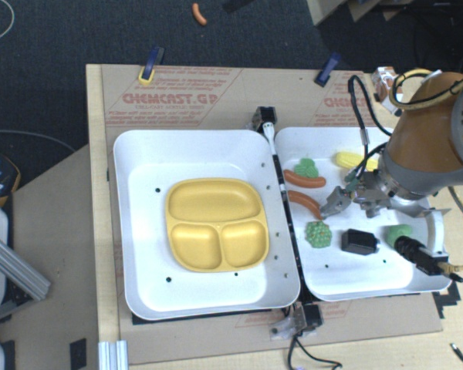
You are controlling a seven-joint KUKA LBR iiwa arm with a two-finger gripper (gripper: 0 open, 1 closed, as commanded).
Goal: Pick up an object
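- Nearest me, just in front of the gripper (336, 203), a black block (359, 241) lies flat on the floor of the right bin (370, 290). It's matte, boxy and hard-edged.
- Front-left of the gripper and close beside the block sits a broccoli piece (319, 234), knobbly and dark green.
- Front-right of the gripper there's a smooth green piece (399, 232), half tucked behind the arm's hardware, so I can't tell its shape.
- Now the gripper itself: grey metal, low over the right bin and pointed toward the wall between the bins. From here I can't tell whether it's open or closed.
- Right at the gripper's tip, on its left, a lower sausage (303, 201) lies on a slant, glossy and reddish-brown. I can't tell whether the two are touching.
- Just behind that is an upper sausage (304, 179), same rounded shape, with a leafy green piece (305, 166) against its far side.
- Behind and slightly right of the gripper is a yellow piece (346, 159), smooth and rounded, crossed by a black cable.
- Well left of the gripper, past the dividing wall, is the left bin (139, 206). It holds a yellow tray (216, 222) of smooth plastic, with soft corners and three compartments.
- Farthest from the gripper, a brown board (177, 91) with red print runs behind both bins. A yellow clamp (149, 68) and a blue clamp (327, 69) grip its far edge.
- Beyond that, on dark carpet, lies a small orange bit (199, 13).
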